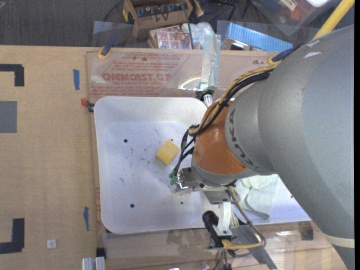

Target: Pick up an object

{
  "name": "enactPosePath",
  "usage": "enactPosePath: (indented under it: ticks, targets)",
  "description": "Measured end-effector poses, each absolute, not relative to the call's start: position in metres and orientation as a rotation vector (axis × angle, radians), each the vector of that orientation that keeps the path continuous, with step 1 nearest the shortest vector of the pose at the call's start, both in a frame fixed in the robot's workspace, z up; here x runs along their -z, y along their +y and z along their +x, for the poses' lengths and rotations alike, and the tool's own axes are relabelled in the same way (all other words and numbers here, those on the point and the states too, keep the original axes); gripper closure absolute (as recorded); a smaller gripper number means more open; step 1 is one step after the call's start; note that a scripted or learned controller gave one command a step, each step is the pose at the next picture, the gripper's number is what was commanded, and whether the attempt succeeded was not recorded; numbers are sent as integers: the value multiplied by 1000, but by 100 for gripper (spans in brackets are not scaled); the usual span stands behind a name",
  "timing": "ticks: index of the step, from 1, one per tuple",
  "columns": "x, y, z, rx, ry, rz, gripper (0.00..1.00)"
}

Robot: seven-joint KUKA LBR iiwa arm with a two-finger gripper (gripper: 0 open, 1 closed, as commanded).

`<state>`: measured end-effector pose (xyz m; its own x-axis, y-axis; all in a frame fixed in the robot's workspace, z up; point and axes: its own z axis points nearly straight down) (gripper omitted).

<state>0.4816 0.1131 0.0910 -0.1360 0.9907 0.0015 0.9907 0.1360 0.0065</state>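
A small yellow block [167, 152] lies on the floor of the left white bin [121, 167], near its middle right. The arm's orange band and grey wrist hang over the bin's right side. The gripper [180, 181] pokes out from under the wrist, just below and to the right of the block and a little apart from it. Most of the gripper is hidden by the wrist. A pale green and white soft thing [260, 192] lies in the right bin, partly under the arm.
The big grey arm [304, 122] covers most of the right bin. A clear plastic sheet with red lettering [140, 77] lies behind the left bin. Boxes and clutter sit beyond the bench's far edge. Bare wooden bench spreads to the left.
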Motion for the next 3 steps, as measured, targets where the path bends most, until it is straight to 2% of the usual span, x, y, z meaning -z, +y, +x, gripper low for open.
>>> enactPosePath:
  ticks: [1,3]
  targets:
    - [-92,180,485,-25,2431,1970,100]
    - [-111,178,486,-27,2424,1974,100]
